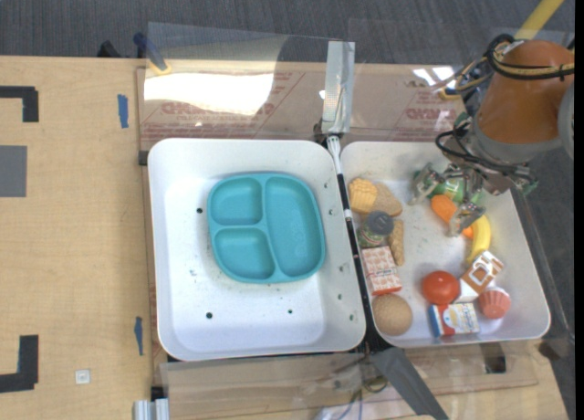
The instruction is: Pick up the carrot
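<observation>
the carrot lies in the right bin, directly beneath the gripper, its long axis slanting toward the banana just below. whether the gripper is open or closed on it, i cannot tell. further below it sit a tomato and cartons; the left bin holds a teal divided plate.

tray: smooth teal plastic | bins: glossy white plastic | bench: matt wood

Overhead camera, slanted down — both bins
</observation>
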Tool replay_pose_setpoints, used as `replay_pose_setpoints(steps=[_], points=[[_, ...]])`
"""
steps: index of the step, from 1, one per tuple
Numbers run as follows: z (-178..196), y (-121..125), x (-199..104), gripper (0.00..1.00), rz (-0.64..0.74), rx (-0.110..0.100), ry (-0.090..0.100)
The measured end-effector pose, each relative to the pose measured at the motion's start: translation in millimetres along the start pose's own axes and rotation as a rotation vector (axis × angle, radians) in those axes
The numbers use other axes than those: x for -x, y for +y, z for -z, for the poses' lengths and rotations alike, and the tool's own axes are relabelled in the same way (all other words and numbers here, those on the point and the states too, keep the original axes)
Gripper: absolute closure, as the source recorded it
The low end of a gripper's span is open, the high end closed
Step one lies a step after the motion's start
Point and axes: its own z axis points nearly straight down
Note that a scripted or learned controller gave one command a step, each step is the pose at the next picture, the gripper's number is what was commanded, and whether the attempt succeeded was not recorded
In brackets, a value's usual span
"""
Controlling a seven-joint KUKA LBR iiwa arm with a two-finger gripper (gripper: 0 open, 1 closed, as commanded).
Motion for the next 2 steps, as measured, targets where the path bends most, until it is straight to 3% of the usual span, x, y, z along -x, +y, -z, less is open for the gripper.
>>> replay_pose_setpoints(steps=[1,2], points=[[1.4,31.2,-29.0,0.0,-0.015,0.001,0.0],[12.0,30.1,-24.9,1.0,-0.017,-0.002,-0.009]])
